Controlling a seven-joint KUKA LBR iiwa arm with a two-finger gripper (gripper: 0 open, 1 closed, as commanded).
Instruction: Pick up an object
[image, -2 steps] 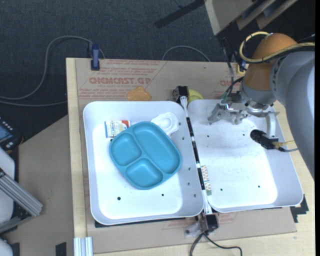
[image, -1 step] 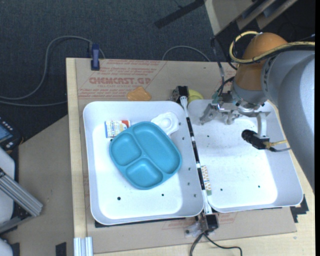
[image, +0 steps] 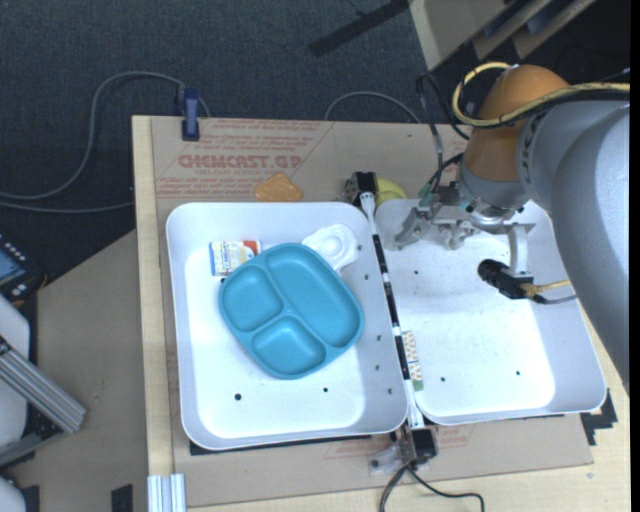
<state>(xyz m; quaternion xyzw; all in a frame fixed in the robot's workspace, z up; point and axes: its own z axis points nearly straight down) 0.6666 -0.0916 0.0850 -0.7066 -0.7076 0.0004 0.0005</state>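
A blue divided plate (image: 290, 310) lies in the middle of the left bin (image: 200, 390). A small white carton with red and blue print (image: 232, 255) sits at the plate's upper left edge. Touching the plate's top right is a white cup-like piece (image: 333, 245). My gripper (image: 435, 236) hangs over the far left corner of the right bin (image: 500, 390), well to the right of the plate. Its two fingers stand apart, open, with nothing between them.
An orange lump (image: 278, 187) and a yellow item (image: 386, 190) lie on the cardboard behind the bins. The ridge between the bins (image: 390, 310) runs just left of the gripper. A black connector and cable (image: 505, 277) hang off the wrist over the right bin.
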